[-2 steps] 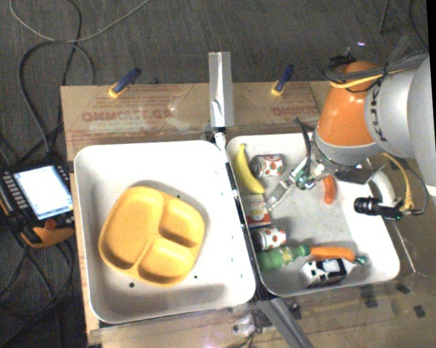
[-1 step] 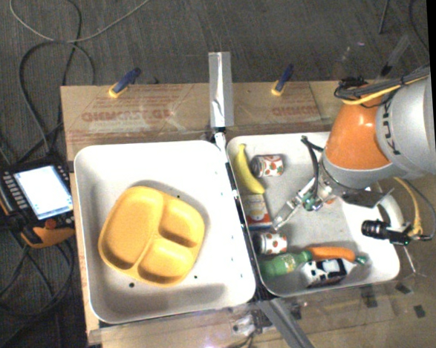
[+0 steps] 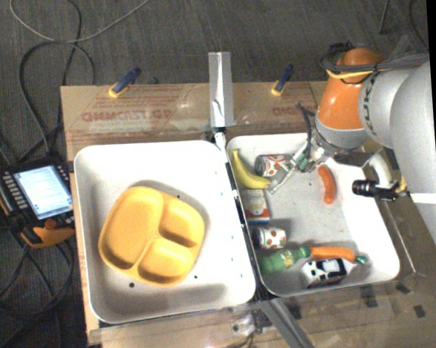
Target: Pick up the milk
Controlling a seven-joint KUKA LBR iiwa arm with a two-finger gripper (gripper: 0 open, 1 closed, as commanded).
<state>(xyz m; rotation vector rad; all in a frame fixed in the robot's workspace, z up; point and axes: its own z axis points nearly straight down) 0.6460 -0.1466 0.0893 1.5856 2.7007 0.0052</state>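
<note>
We see our grey arm [image 3: 405, 130] reaching in from the right, its orange band [image 3: 343, 105] sitting just above the wrist. The tool [image 3: 295, 164] slants down and leftward from there, low and extended; its tips are too small for us to read.

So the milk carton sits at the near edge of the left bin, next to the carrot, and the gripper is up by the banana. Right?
One thing is wrong: the milk carton sits at the near edge of the right bin, not the left. The camera view shows it just below the carrot, and the gripper is up near the banana, as you say.
</note>
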